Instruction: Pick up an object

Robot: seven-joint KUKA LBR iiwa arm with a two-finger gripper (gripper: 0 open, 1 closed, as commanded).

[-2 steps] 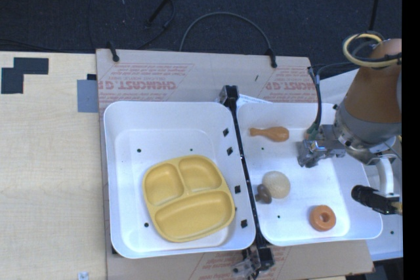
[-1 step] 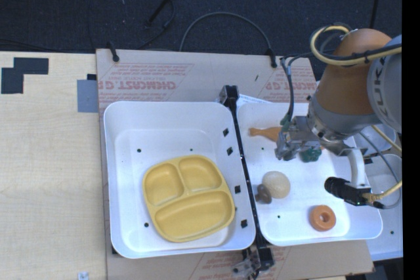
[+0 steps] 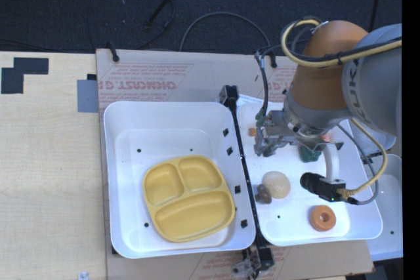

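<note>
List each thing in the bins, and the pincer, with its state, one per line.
Yellow plate: flat, right way up, in the left bin.
Cream ball: resting on the floor of the right bin.
Grey lump: lying right beside the cream ball.
Orange ring: lying flat, apart from the others.
Green thing: partly hidden under the arm.
Pincer: over the right bin, apart from the cream ball.

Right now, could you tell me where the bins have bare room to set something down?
Left bin: the floor between its back wall and the yellow plate is bare. Right bin is crowded: gripper, cream ball, grey lump, orange ring, green thing.
</note>
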